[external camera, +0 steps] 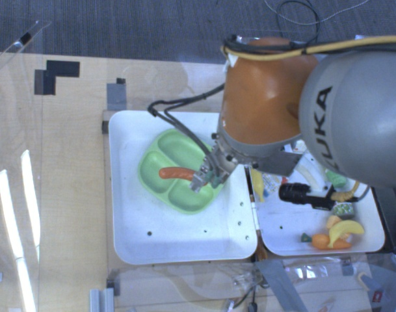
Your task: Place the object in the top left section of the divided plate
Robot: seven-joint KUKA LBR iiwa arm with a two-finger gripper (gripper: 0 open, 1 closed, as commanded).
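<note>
the gripper (203, 177) hangs over the green plate (160, 147) in the left bin (178, 239), its tip at an orange sausage (176, 173) (grip state: cannot tell).

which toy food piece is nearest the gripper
The orange-red toy sausage lying across the green divided plate, its end right at the gripper. The yellow banana and other pieces sit in the right bin.

Pale wood desk (61, 194) carries 2 shallow white bins side by side w/ rims touching: left bin (178, 239) mid-desk, right bin (282, 236) toward right edge. Black L-shaped mark (54, 75) near far left corner.
</note>
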